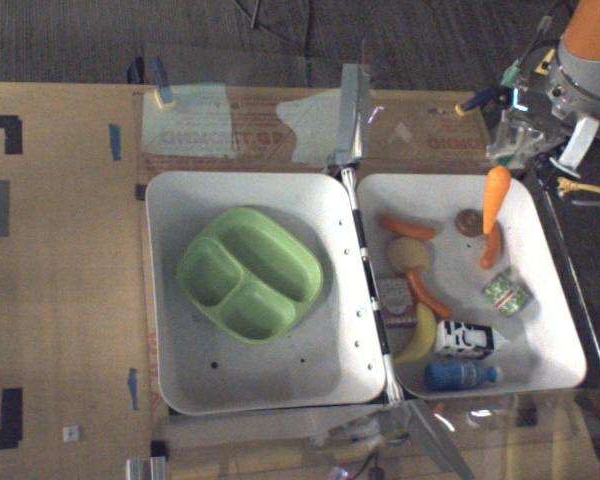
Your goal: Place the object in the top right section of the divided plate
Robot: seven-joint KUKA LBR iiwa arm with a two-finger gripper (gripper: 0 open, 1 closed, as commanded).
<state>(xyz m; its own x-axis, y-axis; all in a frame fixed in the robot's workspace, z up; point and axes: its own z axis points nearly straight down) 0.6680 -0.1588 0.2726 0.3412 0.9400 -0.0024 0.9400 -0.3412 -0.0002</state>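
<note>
The tool (502, 158) hangs over the far right corner of the right bin (555, 268), with an orange carrot (494, 198) dangling point-down from it — the fingers look closed on its top end. The green divided plate (250, 271) sits in the left bin (170, 348), well apart. Below the carrot lie sausages (408, 228), a banana (418, 336) and a blue bottle (460, 375).

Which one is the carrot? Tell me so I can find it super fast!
Look at the right white bin, the one full of toy food, and go to its top right corner under the gripper. The carrot hangs there, pointing down. It is bright orange and pointed, unlike the rounder, redder sausages nearby.
</note>
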